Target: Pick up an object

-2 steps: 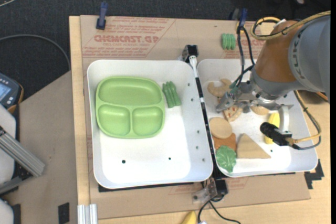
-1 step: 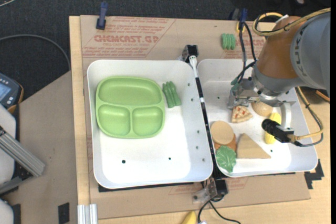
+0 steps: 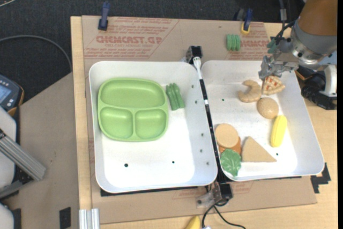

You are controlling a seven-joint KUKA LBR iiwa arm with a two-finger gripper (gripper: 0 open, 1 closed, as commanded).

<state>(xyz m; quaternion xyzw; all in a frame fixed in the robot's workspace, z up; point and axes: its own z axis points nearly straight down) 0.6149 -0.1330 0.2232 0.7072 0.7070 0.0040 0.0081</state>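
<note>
Gripper at right bin far edge, directly over pizza slice; jaws' state: cannot tell. Tan croissant just left of slice, round bun near below. Advice: descend squarely onto slice, avoiding both neighbours.

The bench (topped with printed brown board) bears two white bins and a green piece.
</note>
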